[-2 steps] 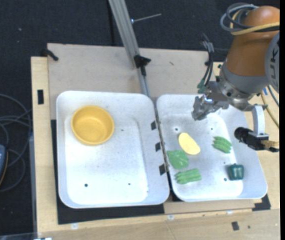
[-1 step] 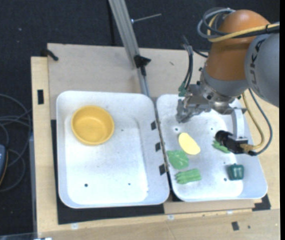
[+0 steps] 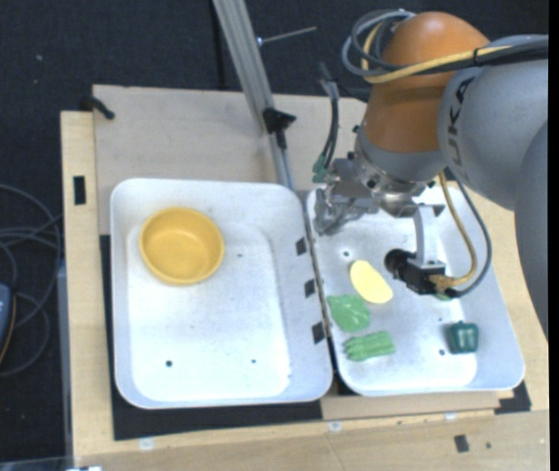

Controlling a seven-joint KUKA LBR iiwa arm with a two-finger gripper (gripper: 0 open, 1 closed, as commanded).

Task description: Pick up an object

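We see the claw (image 3: pixel 330 207) above the right bin's (image 3: pixel 490 356) far-left corner; its grip we cannot tell.

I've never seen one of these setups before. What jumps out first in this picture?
The big grey arm with its orange band fills the upper right, leaning over the right bin, with its gripper near that bin's upper left corner. Next is the yellow bowl, sitting upright in the upper left of the left bin. Small green pieces and a pale yellow one lie below the arm.
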